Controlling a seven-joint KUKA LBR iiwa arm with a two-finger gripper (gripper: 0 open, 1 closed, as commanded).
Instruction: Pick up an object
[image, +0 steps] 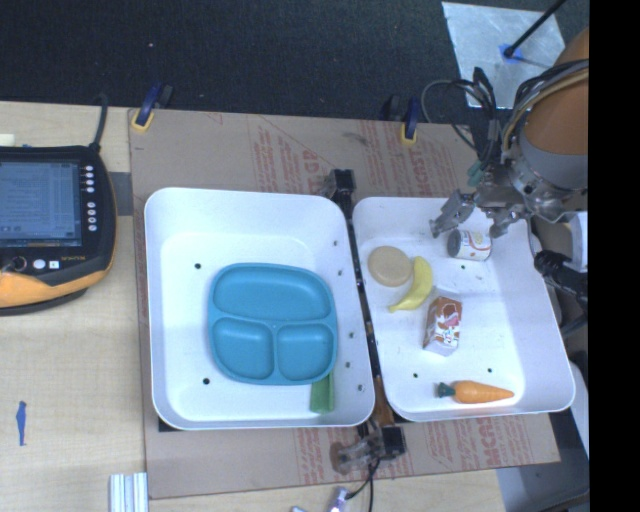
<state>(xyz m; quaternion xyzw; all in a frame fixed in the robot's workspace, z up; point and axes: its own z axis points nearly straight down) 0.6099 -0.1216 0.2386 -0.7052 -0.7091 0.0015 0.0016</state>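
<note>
My gripper (476, 222) hangs over the far right part of the right bin (540, 330), its two fingers spread open. Just below and between them stands a small white container with a red mark (472, 244); nothing is gripped. Further left in this bin lie a round beige disc (389, 265) and a yellow banana (415, 285) touching it. A brown and red carton (443, 325) lies in the middle, and an orange carrot (479, 393) rests near the front wall.
The left bin (170, 300) holds a blue divided plate (272, 322) and a green piece (322, 396) at its front right corner. A tablet controller (45, 220) lies on the bench at the far left. Cables hang around the wrist.
</note>
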